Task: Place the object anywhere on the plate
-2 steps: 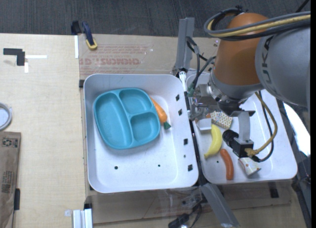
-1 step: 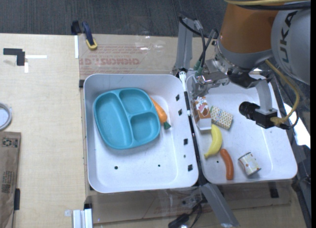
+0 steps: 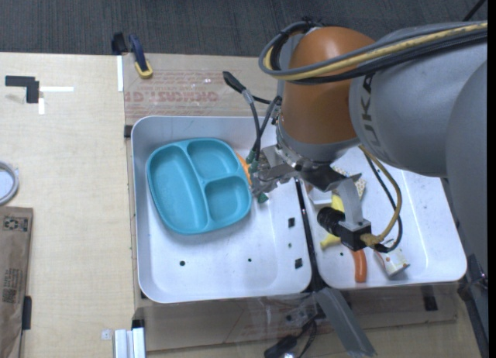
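Looming closest to the lens, my grey arm [image 3: 434, 93] with its orange band [image 3: 325, 85] covers much of the right bin [image 3: 442, 271] and hides my wrist. Two white bins sit side by side; the left bin [image 3: 209, 271] holds one blue plate [image 3: 198, 186] with three compartments. My gripper [image 3: 260, 182] hangs just beside the plate's right edge, near the wall between the bins. A small orange object [image 3: 245, 166] shows touching that plate edge, right at my fingertips, but whether my jaws clasp it or stand open I cannot tell. Behind me in the right bin lie one yellow banana [image 3: 332, 221], one orange carrot [image 3: 360, 265] and one white piece [image 3: 394, 263].
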Motion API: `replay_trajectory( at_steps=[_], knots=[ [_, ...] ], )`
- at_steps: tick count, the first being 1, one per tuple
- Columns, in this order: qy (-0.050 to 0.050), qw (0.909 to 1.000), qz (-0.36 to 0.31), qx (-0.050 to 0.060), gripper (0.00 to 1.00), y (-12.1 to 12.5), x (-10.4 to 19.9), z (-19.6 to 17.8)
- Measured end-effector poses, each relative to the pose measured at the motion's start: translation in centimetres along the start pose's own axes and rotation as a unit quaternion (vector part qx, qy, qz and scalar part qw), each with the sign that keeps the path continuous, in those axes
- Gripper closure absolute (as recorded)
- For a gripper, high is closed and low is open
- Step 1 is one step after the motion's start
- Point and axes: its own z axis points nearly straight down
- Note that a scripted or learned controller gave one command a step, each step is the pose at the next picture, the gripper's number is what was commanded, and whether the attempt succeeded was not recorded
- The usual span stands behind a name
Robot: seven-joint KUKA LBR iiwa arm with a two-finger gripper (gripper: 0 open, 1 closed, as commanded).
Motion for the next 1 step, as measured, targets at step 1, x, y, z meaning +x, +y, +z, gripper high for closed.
replay_trajectory(
  at_steps=[1],
  knots=[
    [0.0,0.992,-0.126,-0.001,1.0,1.53,5.79,0.45]
  ],
)
